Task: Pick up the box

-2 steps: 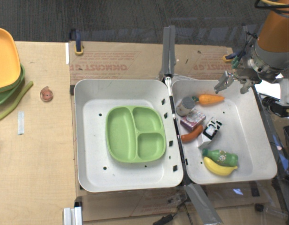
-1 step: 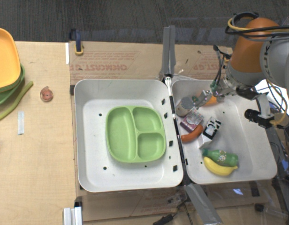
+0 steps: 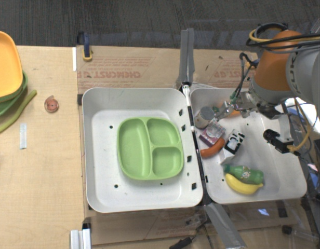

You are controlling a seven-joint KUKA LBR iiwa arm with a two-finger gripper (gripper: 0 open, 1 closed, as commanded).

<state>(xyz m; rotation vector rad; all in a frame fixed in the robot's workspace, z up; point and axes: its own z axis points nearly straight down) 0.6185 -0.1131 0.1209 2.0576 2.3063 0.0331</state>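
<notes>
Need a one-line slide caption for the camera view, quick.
Arm's gripper above cluttered right bin; green plate in left bin.

A green divided plate (image 3: 150, 148) lies in the left bin (image 3: 97, 191); a banana (image 3: 241, 184) lies in the right bin (image 3: 284, 188).

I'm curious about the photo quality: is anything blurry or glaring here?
In the camera view, the green divided plate is sharp and evenly lit; bluish glare washes the right white bin's far edge; the small items around the grey arm's gripper look soft and hard to read.
</notes>
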